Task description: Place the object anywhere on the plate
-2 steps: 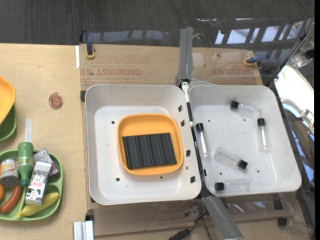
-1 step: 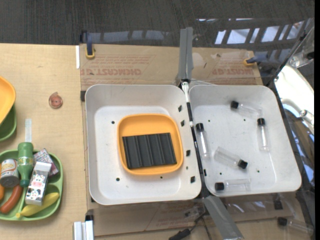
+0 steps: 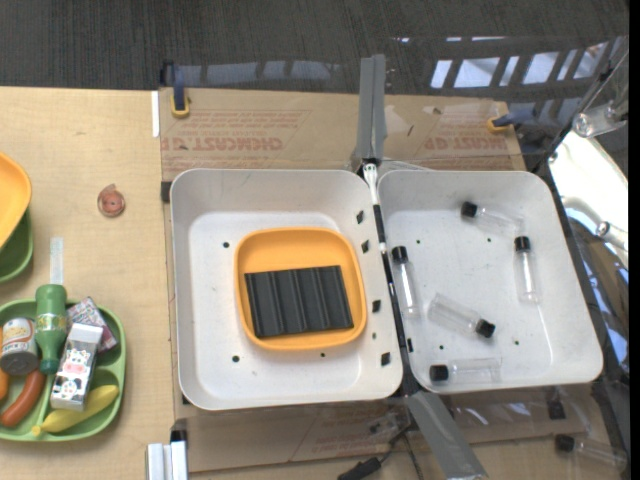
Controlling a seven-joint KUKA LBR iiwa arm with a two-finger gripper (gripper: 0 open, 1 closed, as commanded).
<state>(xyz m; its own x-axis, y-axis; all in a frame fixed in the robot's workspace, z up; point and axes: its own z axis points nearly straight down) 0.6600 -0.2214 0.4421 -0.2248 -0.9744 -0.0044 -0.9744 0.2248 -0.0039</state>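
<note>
Seeing dark grey ribbed rectangular block [image 3: 300,301] flat on orange rounded-square plastic plate [image 3: 254,252], left shallow white bin [image 3: 203,298]; clear black-capped vials [image 3: 461,320] scattered in right white bin [image 3: 562,340].

The scene is being lit evenly and brightly from above, and only soft, short shadows are being cast. The two shallow white plastic bins [image 3: 190,268] are being rendered near full brightness, and fine surface detail on their walls is being washed out. Strong glare is being recorded at the upper right, where a glossy white surface [image 3: 590,183] is being overexposed. The clear plastic vials with black caps [image 3: 462,318] are being shown faintly, their bodies being nearly lost against the white floor. The dark ribbed mat on the orange square plate [image 3: 300,338] is being kept well defined. Focus is being held adequately throughout; slight softness is being noted toward the corners.
</note>
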